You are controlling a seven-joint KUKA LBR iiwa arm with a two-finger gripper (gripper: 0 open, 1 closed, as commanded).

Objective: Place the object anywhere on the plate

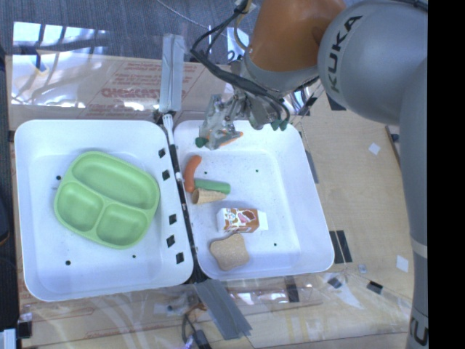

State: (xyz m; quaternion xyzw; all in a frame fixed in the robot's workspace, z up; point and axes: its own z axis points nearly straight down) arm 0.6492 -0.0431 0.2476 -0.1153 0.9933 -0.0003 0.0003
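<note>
A small orange carrot-shaped toy [227,138] with a green tip is seen pinched between the fingers of the metal two-finger gripper [218,133], above the right bin's [309,217] far edge. The glossy green three-compartment plate [107,198] is seen in the left bin [36,253].

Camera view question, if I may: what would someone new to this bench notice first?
Probably the big grey KUKA arm reaching in from the right, its gripper over the far edge of the right bin with a carrot-like piece at its tip. Then the green divided plate in the left bin, against scattered toy foods on the right.
</note>
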